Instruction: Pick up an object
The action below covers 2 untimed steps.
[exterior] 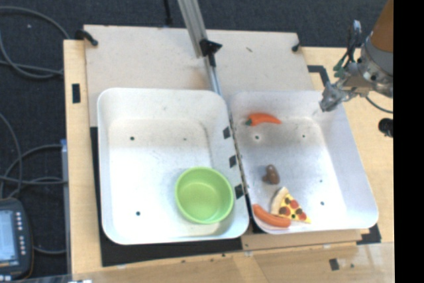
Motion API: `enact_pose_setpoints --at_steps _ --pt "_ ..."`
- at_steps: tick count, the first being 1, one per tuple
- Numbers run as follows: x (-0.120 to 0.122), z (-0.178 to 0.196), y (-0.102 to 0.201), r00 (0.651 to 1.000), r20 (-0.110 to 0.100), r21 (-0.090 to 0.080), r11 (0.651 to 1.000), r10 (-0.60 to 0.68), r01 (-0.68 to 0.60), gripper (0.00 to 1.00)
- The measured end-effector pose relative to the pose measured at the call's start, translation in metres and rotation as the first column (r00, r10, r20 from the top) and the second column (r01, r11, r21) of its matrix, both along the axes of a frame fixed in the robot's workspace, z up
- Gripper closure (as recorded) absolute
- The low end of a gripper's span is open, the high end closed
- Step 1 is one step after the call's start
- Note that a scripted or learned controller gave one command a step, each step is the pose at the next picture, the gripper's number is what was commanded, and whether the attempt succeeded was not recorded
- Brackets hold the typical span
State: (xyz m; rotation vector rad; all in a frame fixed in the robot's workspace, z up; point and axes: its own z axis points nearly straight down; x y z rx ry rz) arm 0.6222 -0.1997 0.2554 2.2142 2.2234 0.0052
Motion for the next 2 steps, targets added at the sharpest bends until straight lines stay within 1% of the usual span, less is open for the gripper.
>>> enact_pose_setpoints --at_steps 1,2 --pt "-0.004 -0.005 0.049 1.000 -0.003 0.000 1.000 0.002 -0.002 1.00" --pt "-0.025 -0.015 0.096 1.000 -0.005 -0.001 1.000 0.001 -0.001 1.00"
